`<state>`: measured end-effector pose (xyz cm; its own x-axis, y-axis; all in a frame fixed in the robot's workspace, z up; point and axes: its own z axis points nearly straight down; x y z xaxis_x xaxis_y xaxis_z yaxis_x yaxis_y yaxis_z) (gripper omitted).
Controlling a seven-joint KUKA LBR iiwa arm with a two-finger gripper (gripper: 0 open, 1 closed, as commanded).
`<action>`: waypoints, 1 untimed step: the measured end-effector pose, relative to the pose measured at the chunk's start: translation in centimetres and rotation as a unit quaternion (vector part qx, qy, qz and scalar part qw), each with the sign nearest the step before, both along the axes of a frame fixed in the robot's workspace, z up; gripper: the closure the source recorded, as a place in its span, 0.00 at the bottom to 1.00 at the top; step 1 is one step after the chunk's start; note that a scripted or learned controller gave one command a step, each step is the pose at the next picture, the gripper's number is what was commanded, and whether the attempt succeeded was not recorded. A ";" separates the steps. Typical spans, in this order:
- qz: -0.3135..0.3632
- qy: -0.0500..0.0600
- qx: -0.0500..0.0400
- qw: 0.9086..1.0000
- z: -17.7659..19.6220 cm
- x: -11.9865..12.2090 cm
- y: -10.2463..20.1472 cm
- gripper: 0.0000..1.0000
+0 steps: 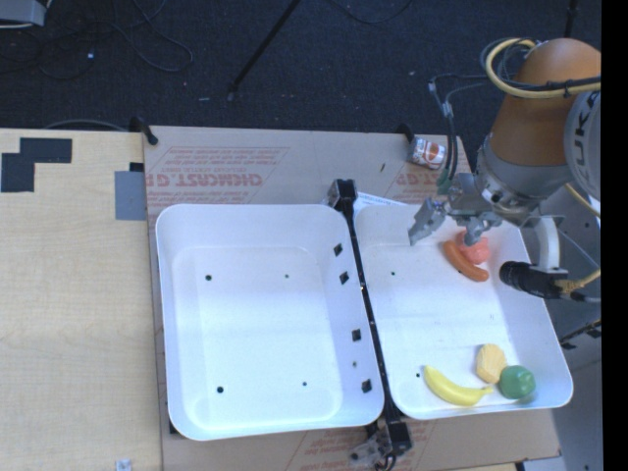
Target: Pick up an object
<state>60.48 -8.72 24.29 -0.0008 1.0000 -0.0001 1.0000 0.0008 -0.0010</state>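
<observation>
The grey arm [535, 155] reaches in from the right, orange band [554, 72] up high, wrist bent downward. Its tool [453, 228] hangs low with two fingers spread apart, one finger [426, 222] angled left, nothing between them.

We see even, fairly bright light from above on the two white bins [260, 322], whose floors come close to washing out but keep their rims readable. Shadows are soft and short. The dark floor [245, 47] behind falls dim and grainy. Overall focus is mildly soft, with little edge distortion.
</observation>
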 end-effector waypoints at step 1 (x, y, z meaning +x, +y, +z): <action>-0.002 0.000 -0.001 1.000 -3.2 1.1 -7.5 0.00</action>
<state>61.54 -16.19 21.12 0.0034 1.0000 -0.0021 1.0000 -0.0034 -0.0015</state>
